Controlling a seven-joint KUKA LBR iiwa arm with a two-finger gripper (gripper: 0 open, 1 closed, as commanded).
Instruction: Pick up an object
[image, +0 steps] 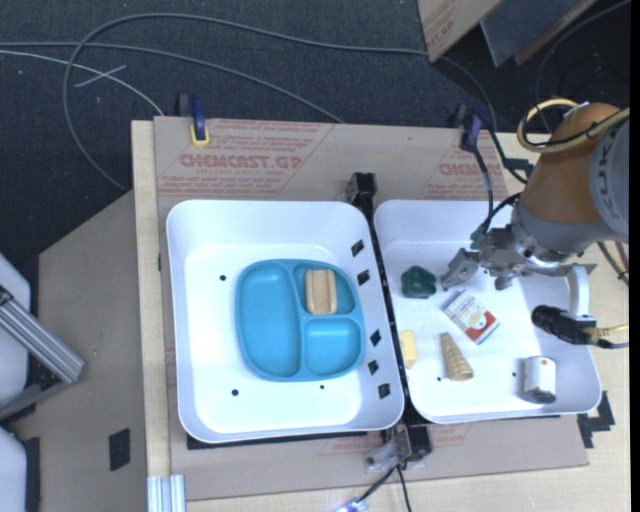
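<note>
My grey rounded KUKA arm (610, 175), broad orange band (565, 190) above its wrist, yellow cable loop (548, 122) on top, small metal-grey two-finger gripper (478, 265) below.

In the right bin (430, 400) I see a green lump (418, 281), a red-and-white packet (471, 316), a tan cone (456, 358), a yellow block (408, 348) and a grey cylinder (537, 378), all lying apart.
</note>
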